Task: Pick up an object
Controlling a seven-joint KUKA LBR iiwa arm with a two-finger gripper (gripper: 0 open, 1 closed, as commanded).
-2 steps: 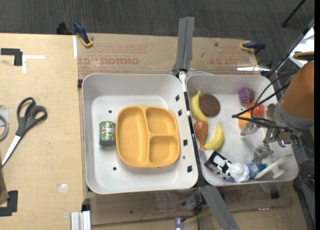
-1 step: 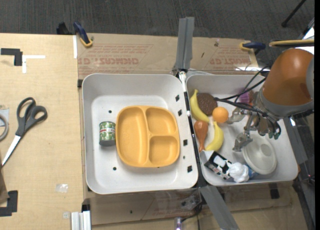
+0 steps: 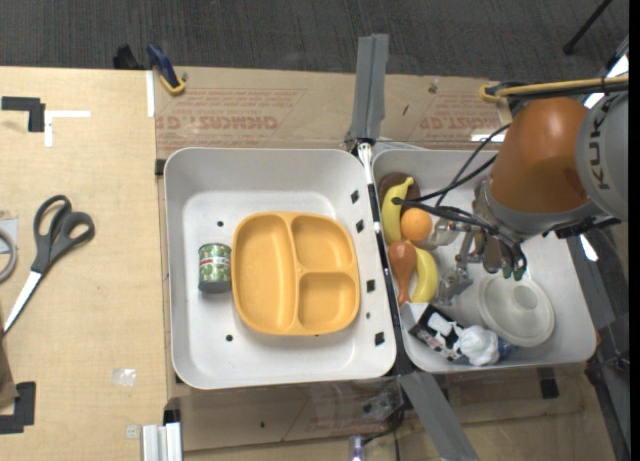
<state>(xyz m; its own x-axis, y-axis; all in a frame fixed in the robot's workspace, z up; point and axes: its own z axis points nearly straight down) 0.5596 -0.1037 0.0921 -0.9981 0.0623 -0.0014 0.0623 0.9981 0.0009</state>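
Two bins on the counter. End effector hangs over the right bin; spread or pressed together, cannot tell. Banana lies just left of it, long axis near-to-far.

- two white bins
- one yellow divided plate
- one small can
- two bananas, as far as the clutter lets me count
- one orange
- one white bowl
- one pair of scissors
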